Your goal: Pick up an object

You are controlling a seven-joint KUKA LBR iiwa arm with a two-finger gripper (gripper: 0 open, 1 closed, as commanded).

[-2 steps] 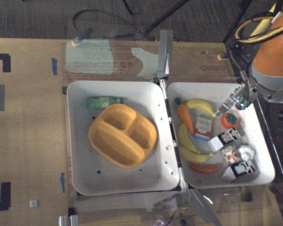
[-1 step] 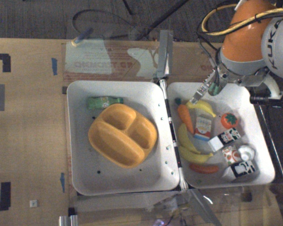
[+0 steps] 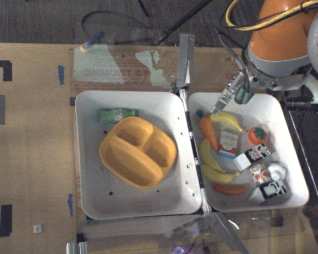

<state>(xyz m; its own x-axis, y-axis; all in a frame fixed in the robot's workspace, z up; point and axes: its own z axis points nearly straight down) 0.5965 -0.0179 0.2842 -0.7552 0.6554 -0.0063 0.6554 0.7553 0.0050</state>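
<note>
Two-finger metal gripper [image 3: 222, 102] hangs over the right shallow white bin's [image 3: 291, 136] far-left corner (finger spread cannot be told), holding nothing visible, tip just above the orange plastic carrot [image 3: 208, 133].

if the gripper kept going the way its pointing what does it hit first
Probably the carrot: the gripper slants down-left toward its green top end in the right bin. Depth is unclear, so it might meet the small banana beside it instead.
</note>
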